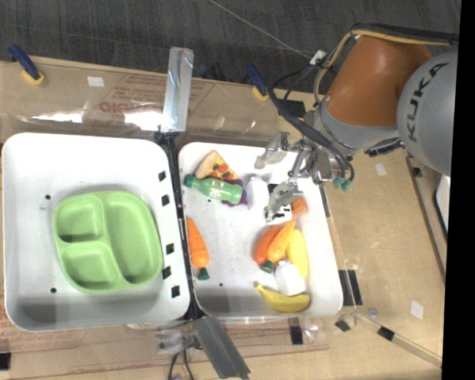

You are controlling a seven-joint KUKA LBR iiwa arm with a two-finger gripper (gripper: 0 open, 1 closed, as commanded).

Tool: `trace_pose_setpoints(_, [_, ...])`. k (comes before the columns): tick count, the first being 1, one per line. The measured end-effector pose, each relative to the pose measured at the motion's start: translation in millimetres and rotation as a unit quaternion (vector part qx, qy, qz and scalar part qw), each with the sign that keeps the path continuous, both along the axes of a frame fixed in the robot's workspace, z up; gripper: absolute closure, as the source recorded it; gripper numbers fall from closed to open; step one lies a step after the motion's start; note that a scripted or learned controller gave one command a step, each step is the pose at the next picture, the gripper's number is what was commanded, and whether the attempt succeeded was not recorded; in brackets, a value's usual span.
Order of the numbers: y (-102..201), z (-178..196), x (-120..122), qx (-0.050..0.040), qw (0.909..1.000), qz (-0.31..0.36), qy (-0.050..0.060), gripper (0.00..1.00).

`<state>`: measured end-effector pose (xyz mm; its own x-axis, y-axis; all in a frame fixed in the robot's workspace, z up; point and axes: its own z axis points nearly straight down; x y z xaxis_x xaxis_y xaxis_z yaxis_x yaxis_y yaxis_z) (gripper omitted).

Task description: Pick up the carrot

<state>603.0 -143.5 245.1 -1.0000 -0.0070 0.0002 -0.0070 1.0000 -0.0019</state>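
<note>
The banana (283, 299) lay nearest, against the right bin's (216, 299) front wall. The carrot (196, 243) rested along the left wall, untouched. Farther back, the gripper (283, 202) hovered over the orange pile; its state was unclear.

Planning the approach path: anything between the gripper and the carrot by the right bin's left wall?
Camera view: mostly bare white bin floor lies between the gripper and the carrot. The green bottle sits just above that line.

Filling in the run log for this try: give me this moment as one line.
gripper: over right white bin, upper right | orange carrot: lying at bin's left wall, apart from gripper | grasp: not yet
</note>
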Motion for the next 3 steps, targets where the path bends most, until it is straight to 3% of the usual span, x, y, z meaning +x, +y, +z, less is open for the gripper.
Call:
trace_pose_setpoints(1, [-28.7, -98.3, -45.5, 0.0013, 0.9947, -0.103, 0.002, 0.0])
trace_pose_setpoints(2, [-54.4, -152.6, -46.5, 0.0012, 0.9866, -0.163, 0.0, 0.0])
trace_pose_setpoints(3, [0.9, -154.2, -54.7, 0.0016, 0.966, -0.259, 0.002, 0.0])
